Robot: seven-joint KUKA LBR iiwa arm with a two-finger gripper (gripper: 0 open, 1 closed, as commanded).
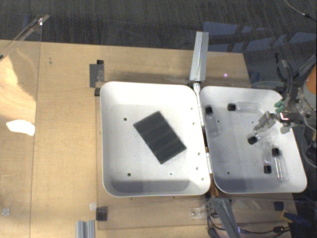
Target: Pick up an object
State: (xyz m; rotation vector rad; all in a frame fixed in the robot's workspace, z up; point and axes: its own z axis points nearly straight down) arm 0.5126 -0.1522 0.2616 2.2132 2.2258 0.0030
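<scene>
A dark grey ribbed rectangular pad [160, 137] lies flat and turned at an angle in the middle of the left bin [111, 148]. Several small clear tubes with black caps are scattered in the right bin [233, 182]: one near the back [240, 106], one by the left wall [212, 122], a black-capped piece in the middle [252, 140], and two at the front right [276, 161]. My gripper [274, 125] hangs over the right part of the right bin, open, with nothing between its fingers [262, 123]. The black-capped piece lies just left of and below it.
A metal bracket [199, 56] stands behind the seam between the bins. A small dark block [97, 73] sits on the wooden bench at the left bin's back left corner. Cables [290, 76] hang beside the arm at the right.
</scene>
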